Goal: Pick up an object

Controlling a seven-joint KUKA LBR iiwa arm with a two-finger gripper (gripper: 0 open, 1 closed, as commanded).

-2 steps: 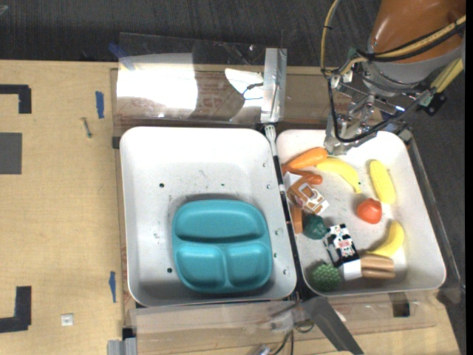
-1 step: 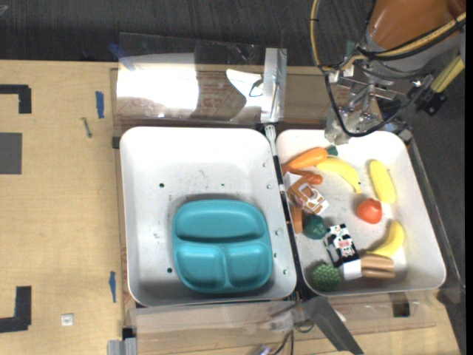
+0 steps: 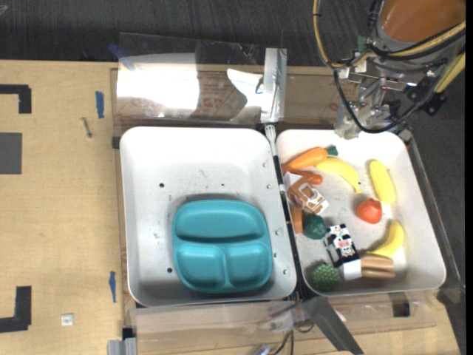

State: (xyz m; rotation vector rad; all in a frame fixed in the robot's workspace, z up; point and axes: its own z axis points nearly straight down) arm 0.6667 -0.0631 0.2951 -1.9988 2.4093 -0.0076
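gripper (image 3: 362, 120) above right bin (image 3: 425, 198) far edge, finger state unclear, nothing visibly held. carrot (image 3: 307, 157), bananas, tomato (image 3: 369, 211) lie in bin. pick not started.

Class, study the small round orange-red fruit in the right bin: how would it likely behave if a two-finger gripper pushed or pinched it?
The orange-red fruit looks round, so it would probably roll when nudged. Its smooth surface may slip between fingers. It looks like a toy, so likely light.
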